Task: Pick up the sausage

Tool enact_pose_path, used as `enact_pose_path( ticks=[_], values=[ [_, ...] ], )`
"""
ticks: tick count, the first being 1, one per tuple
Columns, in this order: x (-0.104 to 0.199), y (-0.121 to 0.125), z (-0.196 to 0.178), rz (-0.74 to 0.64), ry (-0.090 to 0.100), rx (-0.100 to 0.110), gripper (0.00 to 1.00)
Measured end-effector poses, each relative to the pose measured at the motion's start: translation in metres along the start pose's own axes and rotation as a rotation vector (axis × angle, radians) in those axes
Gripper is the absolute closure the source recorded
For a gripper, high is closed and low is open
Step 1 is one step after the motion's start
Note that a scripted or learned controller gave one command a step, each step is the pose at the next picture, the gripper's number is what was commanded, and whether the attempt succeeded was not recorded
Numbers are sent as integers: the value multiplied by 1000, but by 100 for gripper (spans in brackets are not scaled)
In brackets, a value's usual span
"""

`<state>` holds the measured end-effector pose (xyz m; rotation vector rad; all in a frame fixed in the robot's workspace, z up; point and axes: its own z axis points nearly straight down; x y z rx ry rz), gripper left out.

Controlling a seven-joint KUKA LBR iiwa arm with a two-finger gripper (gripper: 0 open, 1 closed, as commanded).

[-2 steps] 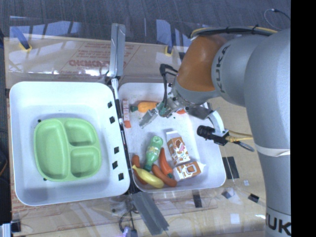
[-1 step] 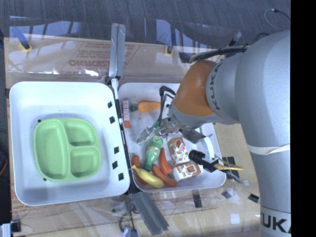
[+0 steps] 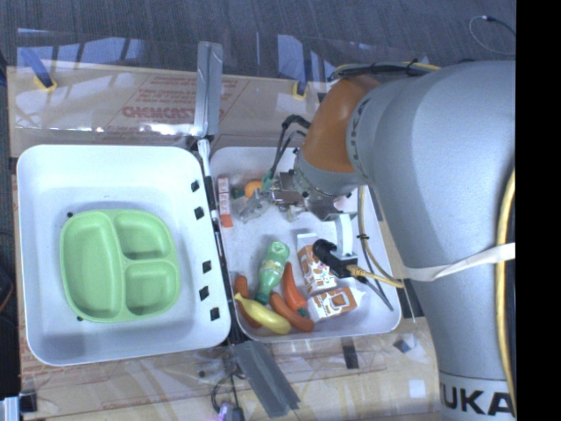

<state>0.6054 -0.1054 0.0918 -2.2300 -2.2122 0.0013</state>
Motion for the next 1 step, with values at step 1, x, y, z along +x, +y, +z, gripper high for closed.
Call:
enact_pose_path(
  ticks=[1],
  values=[
    [-3,48,2,302,0,15,0]
  ],
)
